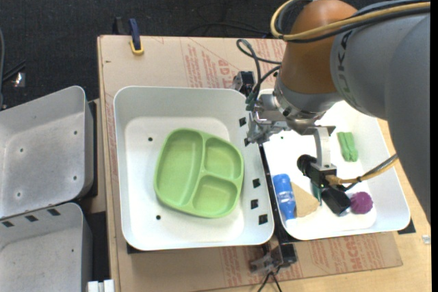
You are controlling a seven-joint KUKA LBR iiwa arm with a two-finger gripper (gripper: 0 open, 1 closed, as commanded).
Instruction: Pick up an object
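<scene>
I see the gripper (258, 125) low at the wall between the two bins, and I can't tell how far open it is or whether it has hold of anything. The right bin (345, 229) has a blue bottle (283, 196) at its near left, a purple ball (361, 202) and a green block (348, 146) (farther back). A green divided plate (199, 173) lies in the left bin (137, 147).

bench (179, 57) — left bin (134, 214), right bin (384, 203)
</scene>
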